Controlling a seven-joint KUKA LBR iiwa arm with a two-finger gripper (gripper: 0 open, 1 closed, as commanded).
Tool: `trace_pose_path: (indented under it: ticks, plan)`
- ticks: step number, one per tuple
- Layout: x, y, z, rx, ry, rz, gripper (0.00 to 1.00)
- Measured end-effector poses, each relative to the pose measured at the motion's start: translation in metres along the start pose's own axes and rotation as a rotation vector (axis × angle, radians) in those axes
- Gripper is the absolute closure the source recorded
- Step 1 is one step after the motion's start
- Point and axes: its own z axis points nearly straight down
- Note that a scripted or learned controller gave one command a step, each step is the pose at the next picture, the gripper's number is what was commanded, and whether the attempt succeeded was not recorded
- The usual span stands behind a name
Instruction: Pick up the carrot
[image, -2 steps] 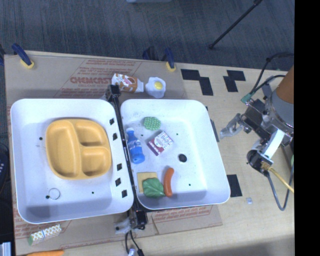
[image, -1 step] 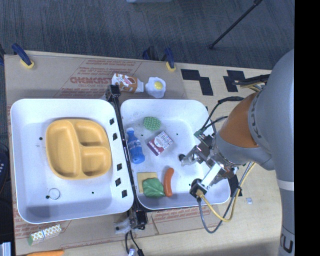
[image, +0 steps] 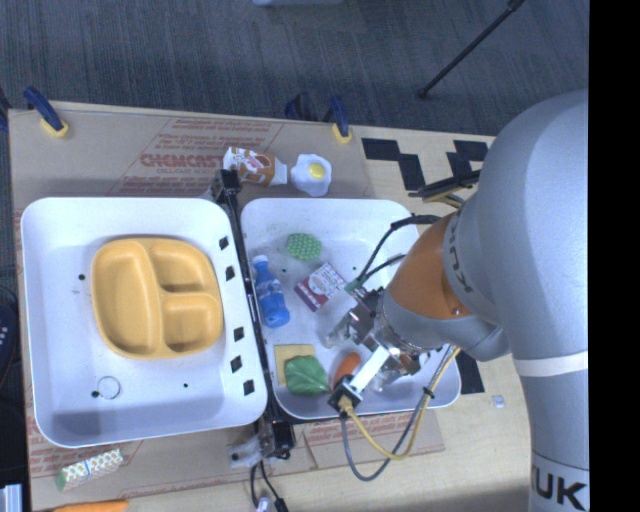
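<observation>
Step in hand, by my read: approach/grasp on the carrot (image: 346, 364). The carrot lies in the right bin (image: 400, 215), approx 6 o'clock from bin centre, near the front wall. Only a short orange bit shows.

The claw (image: 353, 343) hangs right over it, at the carrot's 12–1 o'clock. Touching or just above, can't tell. Can't tell either whether the claw is apart or together, since wrist hardware & cables cover it. Nothing shows the carrot clamped, so I'd count it as not yet held.

Next move, as I judge it: close squarely on the carrot, then lift straight up. It's a tight spot. A green obj (image: 305, 374) on a yellow pad (image: 290, 353) sits just beside the carrot at its 9 o'clock, so a sloppy close could catch or nudge it. The bin wall is also close at 6 o'clock.

Hard to see:
- The arm (image: 520, 250) blocks the bin's 3–5 o'clock part, so anything lying there is hidden.
- The carrot's length & heading are unclear.
- An orange obj (image: 95, 506) at the frame's 7 o'clock is cut off by the edge, can't ID.

Elsewhere in the right bin: bottle (image: 268, 296) at 9 o'clock, packet (image: 322, 284) approx 10, round green thing (image: 303, 245) at 11. The left bin (image: 40, 300) has a yellow tray (image: 158, 296).
</observation>
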Motion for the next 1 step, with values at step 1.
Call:
trace_pose_path:
  ticks: [1]
  plan:
    - [0.0272,-0.0352,0.0002,0.001,0.000,0.048,0.00]
